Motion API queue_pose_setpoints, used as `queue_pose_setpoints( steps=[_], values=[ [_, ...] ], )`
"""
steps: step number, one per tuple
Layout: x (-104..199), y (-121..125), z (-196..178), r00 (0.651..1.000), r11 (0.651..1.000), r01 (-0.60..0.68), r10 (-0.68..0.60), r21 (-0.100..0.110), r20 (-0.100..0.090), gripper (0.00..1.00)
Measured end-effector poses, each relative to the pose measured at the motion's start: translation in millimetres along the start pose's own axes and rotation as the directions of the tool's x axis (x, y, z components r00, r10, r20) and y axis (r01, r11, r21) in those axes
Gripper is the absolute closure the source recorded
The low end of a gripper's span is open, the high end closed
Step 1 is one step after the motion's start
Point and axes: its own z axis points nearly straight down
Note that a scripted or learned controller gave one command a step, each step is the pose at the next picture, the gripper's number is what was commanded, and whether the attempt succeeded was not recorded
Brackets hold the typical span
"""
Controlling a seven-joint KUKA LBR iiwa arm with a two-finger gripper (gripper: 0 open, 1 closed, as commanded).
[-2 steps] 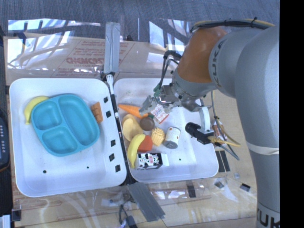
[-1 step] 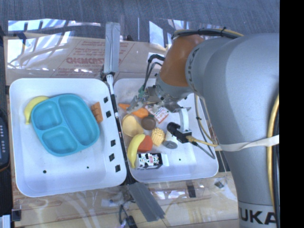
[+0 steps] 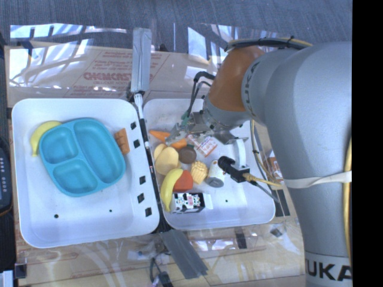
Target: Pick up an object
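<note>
claw (image 3: 187,126): mine, low over the right bin (image 3: 254,211) | fingers: cannot tell if apart or together | carrot (image 3: 160,135): just left of my claw | brown lump (image 3: 187,155), cream potato (image 3: 167,158): just below it | banana (image 3: 169,185), cow-print box (image 3: 188,202): farther below | blue tray (image 3: 81,155): well left, other bin (image 3: 36,223)

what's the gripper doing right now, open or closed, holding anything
Gripper: low over the toy food pile in the right bin, near the carrot; whether it is open, closed or holding anything cannot be told.
</note>
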Motion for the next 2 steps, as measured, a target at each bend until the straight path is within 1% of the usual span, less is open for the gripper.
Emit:
queue_pose_setpoints(
  steps=[1,2],
  values=[
    [-14.2,8.4,0.1,0.999,0.999,0.047,-0.047,0.0,0.001,0.0],
    [-11.9,25.9,0.6,0.996,0.996,-0.087,0.087,0.003,0.003,0.0]
  ],
)
